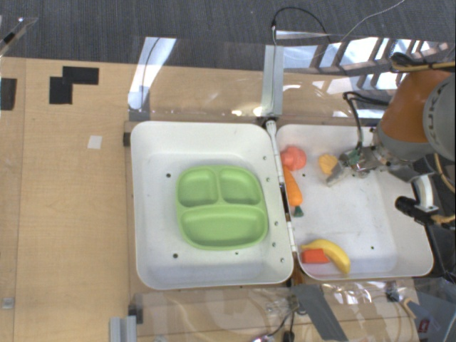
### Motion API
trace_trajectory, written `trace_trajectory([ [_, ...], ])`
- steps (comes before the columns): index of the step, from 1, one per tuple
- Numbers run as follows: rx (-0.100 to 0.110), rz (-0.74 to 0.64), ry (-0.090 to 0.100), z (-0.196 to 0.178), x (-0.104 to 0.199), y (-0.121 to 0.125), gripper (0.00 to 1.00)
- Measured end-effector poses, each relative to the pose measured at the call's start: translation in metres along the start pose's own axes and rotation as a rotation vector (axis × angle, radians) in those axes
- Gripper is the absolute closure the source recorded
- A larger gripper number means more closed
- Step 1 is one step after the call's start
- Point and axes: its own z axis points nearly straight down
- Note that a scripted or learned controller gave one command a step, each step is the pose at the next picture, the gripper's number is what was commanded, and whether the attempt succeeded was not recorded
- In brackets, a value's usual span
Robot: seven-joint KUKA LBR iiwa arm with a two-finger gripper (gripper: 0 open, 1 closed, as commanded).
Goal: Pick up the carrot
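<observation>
One camera view, looking down at a slant. Two shallow white bins side by side: the left white bin [153, 191] carries a green three-compartment plastic plate [221, 207] near its middle; the right white bin [370, 219] carries the rest.

The small orange toy carrot with a dark green stub end [293, 191] lies along the right bin's left edge, just beside the divider wall, long axis roughly parallel to that edge, green end toward the near side. A round pinkish-red toy fruit [293, 157] sits just beyond its far tip, near or touching, can't tell which. A small yellow-orange rounded toy piece [327, 164] is near the far edge; a yellow toy banana [330, 253] with a red piece [315, 256] against it sits in the near-left corner.

The metal two-finger gripper [336, 177] hangs over the far middle of the right bin, fingers slightly parted, nothing between them, well apart from the carrot.

Judgement: carrot likely light, rigid, smooth plastic, so slippery. Best hold is across the orange mid-body; the wall leaves little finger room on that side.
</observation>
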Motion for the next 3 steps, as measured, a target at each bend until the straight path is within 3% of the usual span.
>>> trace_trajectory([
  [1,0.048,-0.080,0.010,0.003,0.026,0.041,0.00],
  [2,0.005,-0.081,0.001,0.001,-0.038,0.001,0.00],
  [3,0.014,-0.154,0.002,0.003,0.006,0.058,0.00],
])
